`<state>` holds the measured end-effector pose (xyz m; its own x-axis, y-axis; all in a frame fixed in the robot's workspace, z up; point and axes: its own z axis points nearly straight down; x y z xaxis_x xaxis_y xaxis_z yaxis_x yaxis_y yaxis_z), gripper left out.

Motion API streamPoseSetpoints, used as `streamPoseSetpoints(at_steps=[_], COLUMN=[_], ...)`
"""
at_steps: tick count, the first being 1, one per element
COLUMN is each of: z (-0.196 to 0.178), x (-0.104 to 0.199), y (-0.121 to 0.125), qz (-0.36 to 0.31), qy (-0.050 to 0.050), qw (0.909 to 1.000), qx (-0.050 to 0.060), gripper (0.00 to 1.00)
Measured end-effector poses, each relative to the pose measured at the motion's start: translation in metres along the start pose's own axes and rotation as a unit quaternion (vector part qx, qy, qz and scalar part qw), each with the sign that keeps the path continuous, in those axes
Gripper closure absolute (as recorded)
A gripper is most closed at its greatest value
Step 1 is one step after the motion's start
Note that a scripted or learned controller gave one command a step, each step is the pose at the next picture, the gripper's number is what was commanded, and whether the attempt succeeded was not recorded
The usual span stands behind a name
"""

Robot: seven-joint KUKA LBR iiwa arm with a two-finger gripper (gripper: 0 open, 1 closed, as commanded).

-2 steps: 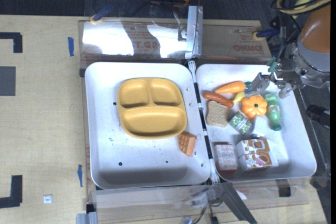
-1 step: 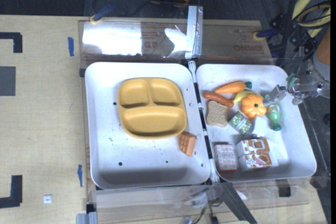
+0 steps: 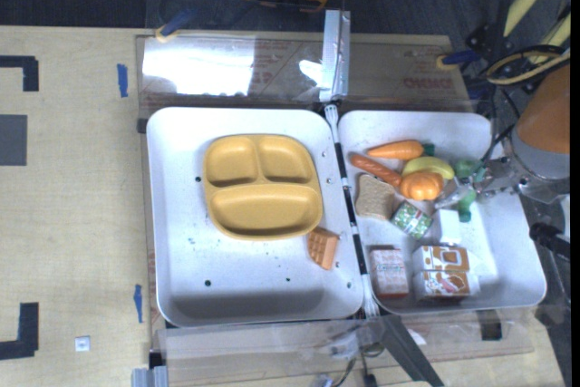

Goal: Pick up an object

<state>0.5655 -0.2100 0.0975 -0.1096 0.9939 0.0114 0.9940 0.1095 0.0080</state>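
The right bin holds a carrot, a reddish carrot-like piece, a yellow fruit, a small orange fruit, a brown bread slice, a green-and-white packet and two small cartons. My gripper reaches in from the right and sits low at the bin's upper right, just right of the orange fruit. Small green parts show above and below its tip. Nothing is visibly held.
The left bin bears a yellow divided plate and an orange wedge near the shared wall. A clear panel and a metal post stand behind the bins. Cables and stands crowd the far right.
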Motion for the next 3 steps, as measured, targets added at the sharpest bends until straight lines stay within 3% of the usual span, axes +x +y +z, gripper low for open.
streamPoseSetpoints(at_steps=[1, 2, 3], z=[-0.01, -0.101, -0.015], x=[-0.004, 0.071, 0.013], y=[-0.001, -0.018, -0.043], qz=[0.002, 0.026, -0.138], qy=[-0.004, -0.006, -0.006], qw=[1.0, 0.9996, 0.9905], qx=[0.0, 0.003, 0.004], gripper=[1.0, 1.0, 1.0])
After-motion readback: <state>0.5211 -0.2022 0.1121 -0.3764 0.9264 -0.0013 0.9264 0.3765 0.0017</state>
